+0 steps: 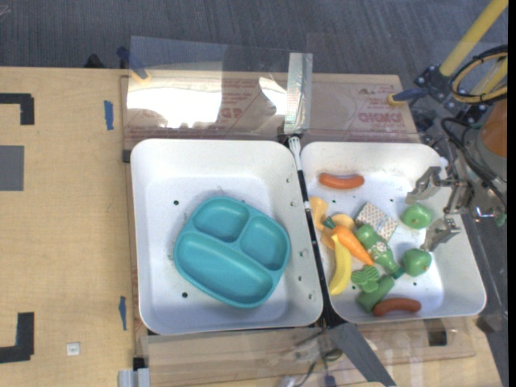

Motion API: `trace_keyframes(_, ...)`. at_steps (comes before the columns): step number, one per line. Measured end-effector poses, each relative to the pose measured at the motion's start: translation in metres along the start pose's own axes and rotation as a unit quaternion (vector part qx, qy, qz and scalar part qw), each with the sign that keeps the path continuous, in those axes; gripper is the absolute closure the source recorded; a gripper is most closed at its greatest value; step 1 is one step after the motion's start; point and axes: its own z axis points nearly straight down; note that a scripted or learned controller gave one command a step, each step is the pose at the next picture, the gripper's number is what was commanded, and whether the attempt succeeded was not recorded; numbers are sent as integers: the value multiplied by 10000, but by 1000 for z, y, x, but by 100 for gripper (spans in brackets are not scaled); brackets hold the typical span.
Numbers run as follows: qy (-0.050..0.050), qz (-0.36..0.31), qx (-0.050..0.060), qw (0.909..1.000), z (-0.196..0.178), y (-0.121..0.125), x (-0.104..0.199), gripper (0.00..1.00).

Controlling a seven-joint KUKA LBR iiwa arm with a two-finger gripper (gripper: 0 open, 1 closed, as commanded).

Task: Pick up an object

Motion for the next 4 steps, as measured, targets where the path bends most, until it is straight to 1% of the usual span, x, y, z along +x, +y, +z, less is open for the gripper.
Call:
trace_keyframes(1, 59, 290, -23, 9996, 99, 18, -48, 0)
trace_keyframes(2, -200, 787, 30, 9967, 105, 69, -8, 0)
trace_keyframes(3, -68, 916, -11, 9958, 14, 115, -75, 0)
trace_keyframes(4, -30, 367, -2, 9993, 117, 63, -29, 0)
